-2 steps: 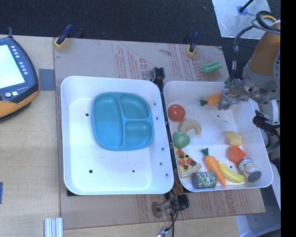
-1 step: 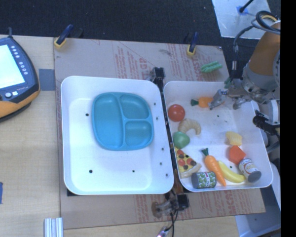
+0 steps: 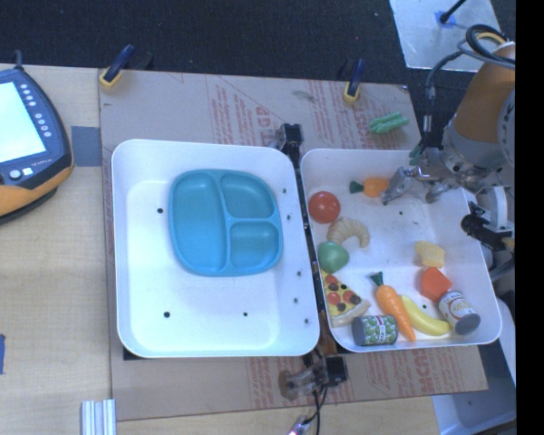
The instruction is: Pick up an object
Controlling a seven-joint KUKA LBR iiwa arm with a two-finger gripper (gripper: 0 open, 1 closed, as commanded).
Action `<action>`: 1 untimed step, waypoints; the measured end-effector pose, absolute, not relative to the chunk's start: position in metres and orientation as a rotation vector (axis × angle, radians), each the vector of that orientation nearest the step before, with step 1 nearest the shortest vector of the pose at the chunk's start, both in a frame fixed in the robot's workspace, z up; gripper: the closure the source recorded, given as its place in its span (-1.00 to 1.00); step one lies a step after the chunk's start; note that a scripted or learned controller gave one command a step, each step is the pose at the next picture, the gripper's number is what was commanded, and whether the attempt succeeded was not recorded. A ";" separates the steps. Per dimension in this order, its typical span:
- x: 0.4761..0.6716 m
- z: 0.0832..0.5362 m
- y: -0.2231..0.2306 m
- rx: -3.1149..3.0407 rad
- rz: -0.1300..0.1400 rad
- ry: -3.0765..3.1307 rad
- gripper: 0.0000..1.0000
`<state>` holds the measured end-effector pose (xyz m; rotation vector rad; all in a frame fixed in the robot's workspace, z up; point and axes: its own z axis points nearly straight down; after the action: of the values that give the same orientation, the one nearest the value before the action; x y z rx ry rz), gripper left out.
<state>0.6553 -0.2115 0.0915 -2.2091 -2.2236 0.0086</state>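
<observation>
My gripper (image 3: pixel 415 188) hangs over the back of the right bin (image 3: pixel 486 270), open, with nothing between its fingers. A small orange carrot piece (image 3: pixel 374 187) lies just left of it, apart from the fingers. Also in this bin are a red tomato (image 3: pixel 324 207), a croissant (image 3: pixel 349 232), a green fruit (image 3: pixel 332 257), a pizza slice (image 3: pixel 342 297), a long carrot (image 3: pixel 394 308), a banana (image 3: pixel 424 320), a dark green can (image 3: pixel 374 330), a small tin (image 3: pixel 458 313), a yellow chunk (image 3: pixel 429 255) and an orange-red block (image 3: pixel 433 284).
The left bin (image 3: pixel 136 270) holds a blue divided plate (image 3: pixel 225 222). A green toy (image 3: pixel 388 123) lies on the cardboard behind the right bin. A tablet in an orange case (image 3: pixel 18 143) sits at far left. Clamps (image 3: pixel 116 69) mark the back edge.
</observation>
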 end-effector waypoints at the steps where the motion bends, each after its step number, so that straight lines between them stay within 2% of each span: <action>1: 0.655 0.102 -0.212 -2.205 0.009 -2.224 1.00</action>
<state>0.6553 -0.2116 0.1018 -2.2048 -2.2243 0.0090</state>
